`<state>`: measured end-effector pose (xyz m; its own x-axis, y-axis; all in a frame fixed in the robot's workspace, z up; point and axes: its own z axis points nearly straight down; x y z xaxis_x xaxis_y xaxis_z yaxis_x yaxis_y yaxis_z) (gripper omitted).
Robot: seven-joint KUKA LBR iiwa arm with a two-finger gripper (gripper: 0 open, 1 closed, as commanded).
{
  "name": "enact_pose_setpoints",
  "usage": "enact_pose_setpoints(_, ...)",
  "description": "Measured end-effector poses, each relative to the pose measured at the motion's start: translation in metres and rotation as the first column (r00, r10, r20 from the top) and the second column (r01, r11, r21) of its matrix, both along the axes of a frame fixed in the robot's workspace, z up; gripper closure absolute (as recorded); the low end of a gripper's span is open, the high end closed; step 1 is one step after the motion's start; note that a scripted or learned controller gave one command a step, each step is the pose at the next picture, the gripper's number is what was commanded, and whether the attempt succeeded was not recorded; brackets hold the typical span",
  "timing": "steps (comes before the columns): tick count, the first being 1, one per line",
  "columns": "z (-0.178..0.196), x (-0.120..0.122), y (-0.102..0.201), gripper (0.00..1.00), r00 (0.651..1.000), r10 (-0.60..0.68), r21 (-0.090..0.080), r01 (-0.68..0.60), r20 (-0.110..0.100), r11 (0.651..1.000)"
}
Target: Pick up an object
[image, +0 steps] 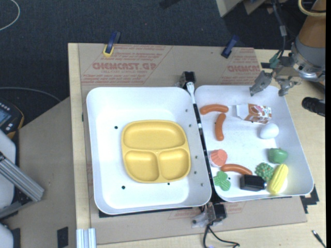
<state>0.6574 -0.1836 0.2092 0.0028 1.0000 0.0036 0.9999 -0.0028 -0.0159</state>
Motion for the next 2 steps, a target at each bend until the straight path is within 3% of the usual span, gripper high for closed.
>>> enact_pose_setpoints(1,0.010,0.003,0.000,0.00,1.000,0.003,-0.003,-0.003,0.015,1.000)
enact_pose_setpoints(2,-0.042,0.011,0.007,0.00,1.000,0.005,-0.002,-0.005,0.011,1.000)
